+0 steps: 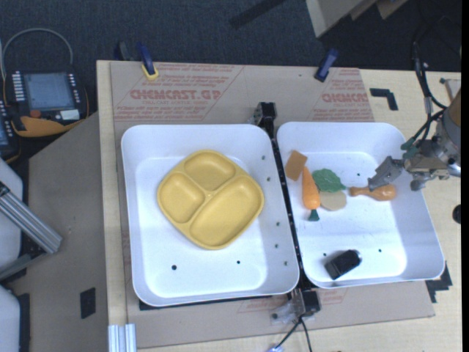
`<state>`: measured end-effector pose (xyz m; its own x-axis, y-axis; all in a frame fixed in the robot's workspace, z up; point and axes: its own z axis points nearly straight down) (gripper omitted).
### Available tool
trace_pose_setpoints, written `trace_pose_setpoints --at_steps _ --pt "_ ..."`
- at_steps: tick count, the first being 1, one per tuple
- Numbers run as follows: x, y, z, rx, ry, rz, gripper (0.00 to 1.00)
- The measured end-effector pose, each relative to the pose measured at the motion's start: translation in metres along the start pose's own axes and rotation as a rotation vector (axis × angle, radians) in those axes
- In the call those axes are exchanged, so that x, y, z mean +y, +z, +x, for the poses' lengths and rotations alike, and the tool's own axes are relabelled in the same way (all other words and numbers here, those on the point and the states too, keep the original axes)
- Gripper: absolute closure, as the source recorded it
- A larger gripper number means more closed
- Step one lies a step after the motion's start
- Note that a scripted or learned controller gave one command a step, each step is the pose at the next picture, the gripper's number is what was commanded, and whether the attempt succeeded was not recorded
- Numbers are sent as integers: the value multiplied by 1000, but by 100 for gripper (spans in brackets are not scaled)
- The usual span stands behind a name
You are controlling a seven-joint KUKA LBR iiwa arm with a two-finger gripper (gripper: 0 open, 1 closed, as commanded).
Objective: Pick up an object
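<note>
My gripper [399,180] hangs over the right side of the right bin [418,262], fingers spread and open with nothing between them. One grey finger [383,174] slants down toward a toy drumstick [374,191], which lies just below and left of it. Further left are an orange carrot [311,190], a green leafy piece [327,179] on a beige disc [334,202], and a brown wedge [295,164]. A black block [342,263] lies near the bin's front edge.
The left bin [146,270] holds a yellow divided plate [210,198]. A black divider rail [282,196] runs between the bins. Cables and the arm's body crowd the right edge.
</note>
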<state>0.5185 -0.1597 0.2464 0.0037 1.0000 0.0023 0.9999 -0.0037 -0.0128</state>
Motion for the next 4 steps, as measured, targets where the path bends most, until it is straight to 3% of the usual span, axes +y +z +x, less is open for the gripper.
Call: trace_pose_setpoints --at_steps 1,4 --pt "2 -7 1 -3 -4 -13 0" --pt "-3 145 5 0 -4 -6 0"
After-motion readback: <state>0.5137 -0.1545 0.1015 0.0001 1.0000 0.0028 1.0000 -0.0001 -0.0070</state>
